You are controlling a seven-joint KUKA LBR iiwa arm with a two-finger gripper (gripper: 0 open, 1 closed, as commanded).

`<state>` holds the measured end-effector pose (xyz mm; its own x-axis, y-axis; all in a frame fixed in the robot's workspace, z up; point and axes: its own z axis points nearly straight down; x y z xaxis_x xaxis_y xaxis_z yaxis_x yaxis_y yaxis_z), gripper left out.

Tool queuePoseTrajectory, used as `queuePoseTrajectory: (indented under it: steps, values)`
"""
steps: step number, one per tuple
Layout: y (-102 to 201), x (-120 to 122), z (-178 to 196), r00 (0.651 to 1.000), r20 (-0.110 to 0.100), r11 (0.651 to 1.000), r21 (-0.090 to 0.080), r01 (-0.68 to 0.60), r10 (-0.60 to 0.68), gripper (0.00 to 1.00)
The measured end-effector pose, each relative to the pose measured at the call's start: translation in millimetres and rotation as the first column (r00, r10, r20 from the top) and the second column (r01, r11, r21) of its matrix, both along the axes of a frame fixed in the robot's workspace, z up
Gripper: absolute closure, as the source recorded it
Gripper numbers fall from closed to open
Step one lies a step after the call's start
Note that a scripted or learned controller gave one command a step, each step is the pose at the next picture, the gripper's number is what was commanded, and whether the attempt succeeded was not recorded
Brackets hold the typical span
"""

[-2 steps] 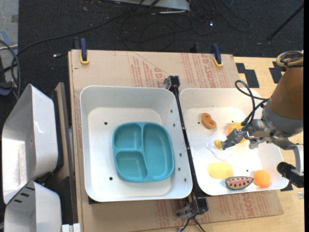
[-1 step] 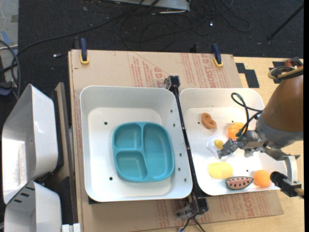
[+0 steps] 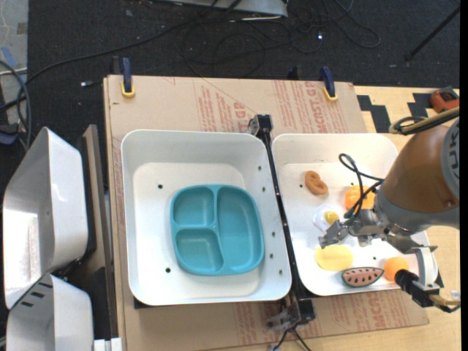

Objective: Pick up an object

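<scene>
My claw (image 3: pixel 330 234) hangs just above the yellow toy (image 3: pixel 333 257) in the right bin (image 3: pixel 292 152); its opening I cannot tell. The toy looks light, smooth, slippery: I would pinch across its narrow middle.

Grey arm (image 3: pixel 409 210) with broad orange band, black cable looping off, dark metal end effector (image 3: pixel 333 234)

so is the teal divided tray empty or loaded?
Empty. The teal tray lies flat in the left bin, and all three compartments show bare teal, with nothing in them.
</scene>
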<state>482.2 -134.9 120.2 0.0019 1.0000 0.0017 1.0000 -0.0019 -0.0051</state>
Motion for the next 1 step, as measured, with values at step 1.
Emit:
queuePoseTrajectory:
  steps: [1]
  values:
    - [-0.2, 1.3, 12.5, 1.0, 0.005, 1.0, -0.001, 0.002, -0.002, 1.0]
